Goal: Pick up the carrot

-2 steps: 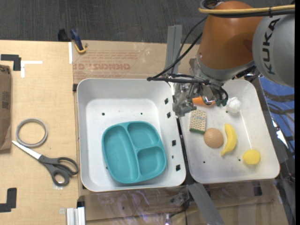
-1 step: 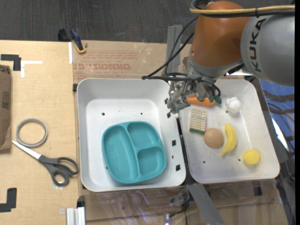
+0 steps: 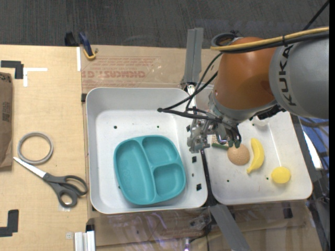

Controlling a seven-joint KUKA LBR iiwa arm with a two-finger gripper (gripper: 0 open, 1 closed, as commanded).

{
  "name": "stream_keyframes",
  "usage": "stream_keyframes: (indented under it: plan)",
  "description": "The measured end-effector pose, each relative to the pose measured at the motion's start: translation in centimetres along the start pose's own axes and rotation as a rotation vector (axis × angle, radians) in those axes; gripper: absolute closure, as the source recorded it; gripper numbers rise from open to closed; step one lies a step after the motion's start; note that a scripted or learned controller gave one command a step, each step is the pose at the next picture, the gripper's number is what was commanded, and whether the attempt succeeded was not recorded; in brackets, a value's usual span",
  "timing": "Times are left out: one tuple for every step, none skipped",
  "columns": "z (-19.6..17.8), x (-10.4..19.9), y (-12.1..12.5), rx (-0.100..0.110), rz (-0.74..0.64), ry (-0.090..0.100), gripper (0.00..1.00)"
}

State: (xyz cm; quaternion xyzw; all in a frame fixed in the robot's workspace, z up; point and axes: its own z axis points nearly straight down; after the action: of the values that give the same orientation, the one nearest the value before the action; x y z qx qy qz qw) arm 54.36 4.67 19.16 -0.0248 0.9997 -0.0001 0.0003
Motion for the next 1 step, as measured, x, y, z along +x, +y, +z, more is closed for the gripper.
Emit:
stream_keyframes:
  plan:
    - [-7.54, 0.03, -3.92, 0.0, -0.637, -0.005, 1.0]
